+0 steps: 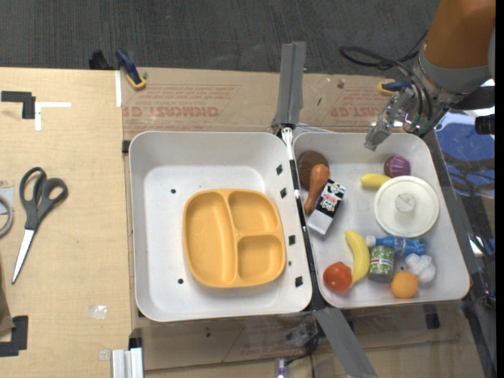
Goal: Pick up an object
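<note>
Your metal two-finger gripper (383,135) hangs at one o'clock, fingers spread, gripping nothing; the small black-and-white printed carton (327,205) sits centre, writing unreadable.

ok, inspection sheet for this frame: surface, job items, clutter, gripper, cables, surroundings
Surface: two white bins side by side; left bin, right bin.
Job's things: right bin holds white lid, two bananas, tomato, orange, purple piece, small carton.
Clutter: yellow divided plate in left bin.
Gripper: gripper above right bin's far edge, nothing between its fingers.
Cables: black cable behind the arm.
Surroundings: scissors on bench at left; cardboard behind bins.
</note>
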